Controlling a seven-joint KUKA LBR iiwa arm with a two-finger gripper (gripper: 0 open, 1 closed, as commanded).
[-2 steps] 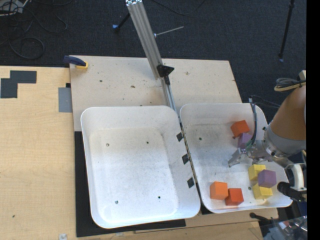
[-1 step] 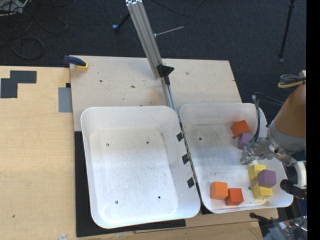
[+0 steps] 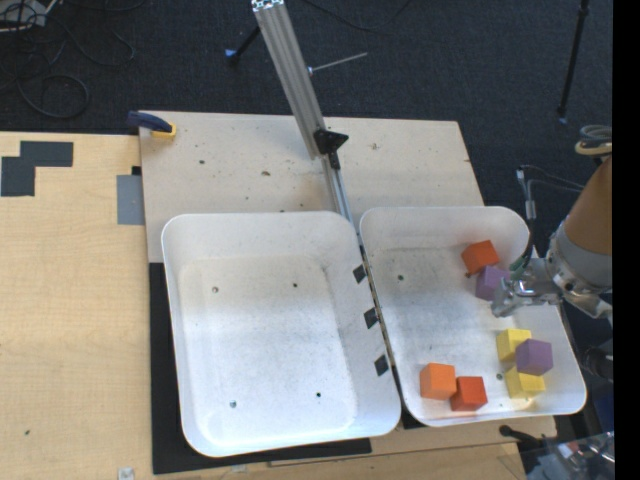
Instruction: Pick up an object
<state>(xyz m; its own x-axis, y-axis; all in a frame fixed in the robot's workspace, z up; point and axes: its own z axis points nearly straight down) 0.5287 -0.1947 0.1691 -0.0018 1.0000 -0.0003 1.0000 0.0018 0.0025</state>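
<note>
Metal two-finger gripper [image 3: 507, 296] low in right white bin [image 3: 430, 238], finger state cannot be told, touching small purple block [image 3: 489, 282] beside tilted orange cube [image 3: 480, 256]

No readable text, label, brand or number anywhere — bins, blocks and bench all carry none.

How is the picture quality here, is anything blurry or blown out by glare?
Camera view: even lighting with soft shadows; the shallow white plastic bins look bright with no strong glare; the metal gripper is slightly blurred; the small coloured blocks look soft-edged.
</note>
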